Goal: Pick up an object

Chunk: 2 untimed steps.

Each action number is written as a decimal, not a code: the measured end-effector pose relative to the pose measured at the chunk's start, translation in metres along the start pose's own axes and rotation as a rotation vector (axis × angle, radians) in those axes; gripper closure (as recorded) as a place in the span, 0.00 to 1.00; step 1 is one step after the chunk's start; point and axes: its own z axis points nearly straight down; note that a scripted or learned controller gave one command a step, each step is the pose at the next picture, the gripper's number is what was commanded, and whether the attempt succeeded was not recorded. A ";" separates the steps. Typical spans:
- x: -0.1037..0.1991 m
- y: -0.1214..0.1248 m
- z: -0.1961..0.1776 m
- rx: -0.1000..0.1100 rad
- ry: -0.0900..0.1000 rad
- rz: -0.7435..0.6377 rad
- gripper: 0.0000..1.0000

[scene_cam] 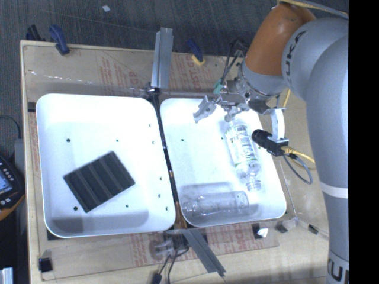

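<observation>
Gripper [216, 107] is hanging over the right bin [180, 158], jaws spread open, gripping nothing. One clear bottle [241, 149] is lying just below-right of the jaws, a second bottle [216, 203] farther below. Black ridged pad [99, 180] is sitting in the left bin [53, 117], well left.

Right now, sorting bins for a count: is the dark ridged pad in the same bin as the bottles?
No, the dark pad lies in the left bin; both bottles lie in the right.
</observation>
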 end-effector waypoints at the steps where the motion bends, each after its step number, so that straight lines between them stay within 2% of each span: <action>1: -0.053 0.005 -0.002 -0.006 -0.003 -0.129 0.00; 2: -0.068 0.006 0.049 -0.002 0.000 -0.212 0.00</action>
